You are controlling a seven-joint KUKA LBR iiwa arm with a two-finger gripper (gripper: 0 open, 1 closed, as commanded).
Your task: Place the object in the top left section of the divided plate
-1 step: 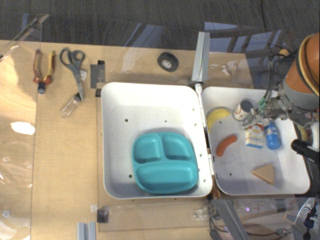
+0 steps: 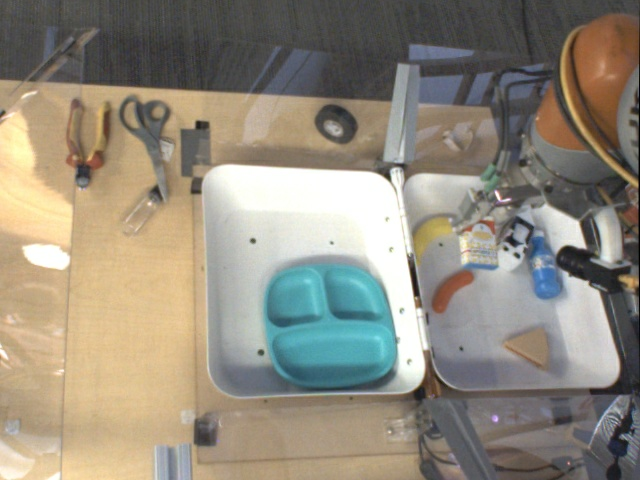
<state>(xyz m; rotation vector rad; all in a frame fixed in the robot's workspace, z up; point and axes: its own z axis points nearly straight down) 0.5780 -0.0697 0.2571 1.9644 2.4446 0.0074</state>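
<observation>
Gripper [image 2: 487, 196] state: we cannot tell. We judge the red sausage [image 2: 452, 290] light, slick; grasp it mid-length for the teal divided plate [image 2: 330, 326].

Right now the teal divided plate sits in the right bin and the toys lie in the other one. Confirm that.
Not quite. The camera view shows the teal divided plate in the left bin, not the right. The toys, such as the blue bottle and the red sausage, lie in the right bin.

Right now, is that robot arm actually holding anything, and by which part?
It cannot be told. The gripper sits low over the right bin, beside the small carton, but no item shows between its fingers.
</observation>
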